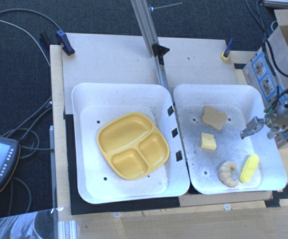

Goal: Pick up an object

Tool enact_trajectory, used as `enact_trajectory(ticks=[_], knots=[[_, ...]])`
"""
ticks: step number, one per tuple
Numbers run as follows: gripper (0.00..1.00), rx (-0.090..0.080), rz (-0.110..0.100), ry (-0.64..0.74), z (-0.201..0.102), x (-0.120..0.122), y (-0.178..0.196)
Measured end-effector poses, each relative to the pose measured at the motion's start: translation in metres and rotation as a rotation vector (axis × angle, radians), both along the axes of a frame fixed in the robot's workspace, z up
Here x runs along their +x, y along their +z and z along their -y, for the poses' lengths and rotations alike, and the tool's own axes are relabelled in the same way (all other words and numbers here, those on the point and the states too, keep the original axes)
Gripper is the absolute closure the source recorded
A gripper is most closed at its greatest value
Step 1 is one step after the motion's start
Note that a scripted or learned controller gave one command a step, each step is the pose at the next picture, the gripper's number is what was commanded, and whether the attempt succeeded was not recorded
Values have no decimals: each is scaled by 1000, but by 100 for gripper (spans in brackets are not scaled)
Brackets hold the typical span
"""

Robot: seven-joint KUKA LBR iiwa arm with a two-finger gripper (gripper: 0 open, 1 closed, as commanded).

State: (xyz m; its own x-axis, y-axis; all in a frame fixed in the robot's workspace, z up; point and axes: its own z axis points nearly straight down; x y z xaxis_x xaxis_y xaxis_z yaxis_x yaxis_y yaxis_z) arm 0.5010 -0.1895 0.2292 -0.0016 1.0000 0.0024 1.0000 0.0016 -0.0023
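Observation:
The right bin (pixel 263 98) holds a tan block (pixel 214 117), a small yellow cube (pixel 209 142), a pale curled shrimp-like piece (pixel 228 174) and a yellow corn cob (pixel 249 168). My gripper (pixel 262 131) hovers over this bin's right side, right of the tan block and above the corn cob. It is open, one finger (pixel 251 127) pointing left, with nothing between the fingers. It touches none of the objects.
The left bin (pixel 84 103) bears a yellow divided plate (pixel 133 145). A metal pole (pixel 145 14) slants down to the gap between the bins. Boxes and cables crowd the bench's right edge (pixel 283 44).

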Motion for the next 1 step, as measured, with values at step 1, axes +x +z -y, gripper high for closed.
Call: enact_trajectory(ticks=[1], knots=[[0,0,1,-1,0,0,0]])
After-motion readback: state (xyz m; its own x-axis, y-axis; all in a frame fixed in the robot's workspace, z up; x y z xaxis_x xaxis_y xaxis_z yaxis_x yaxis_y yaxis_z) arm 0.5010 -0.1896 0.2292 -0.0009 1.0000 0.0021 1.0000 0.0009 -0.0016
